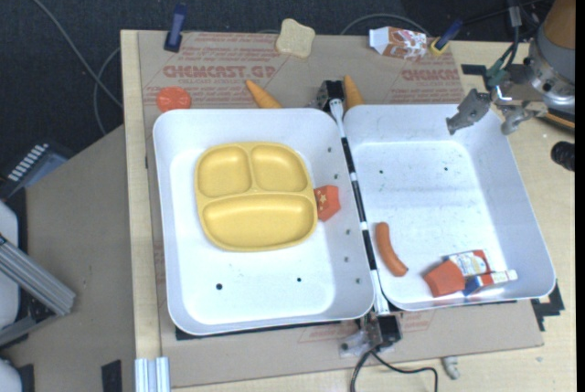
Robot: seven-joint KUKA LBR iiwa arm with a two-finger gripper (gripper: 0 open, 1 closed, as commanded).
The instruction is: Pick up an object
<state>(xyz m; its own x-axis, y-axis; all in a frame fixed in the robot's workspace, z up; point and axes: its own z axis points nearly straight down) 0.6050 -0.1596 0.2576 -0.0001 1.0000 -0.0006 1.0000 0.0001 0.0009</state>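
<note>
While the gripper hangs over the upper right rim of the right bin, whether its jaws are apart or closed can't be told, and nothing shows betw. them. Lower in that bin: orange sausage, red block, small carton. Left bin holds yellow divided plate, w/ a red star piece touching its right edge.

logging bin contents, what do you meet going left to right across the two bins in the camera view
yellow plate → red block → sausage → red carton → small box; the end effector hangs over the right bin's far right corner.
</note>
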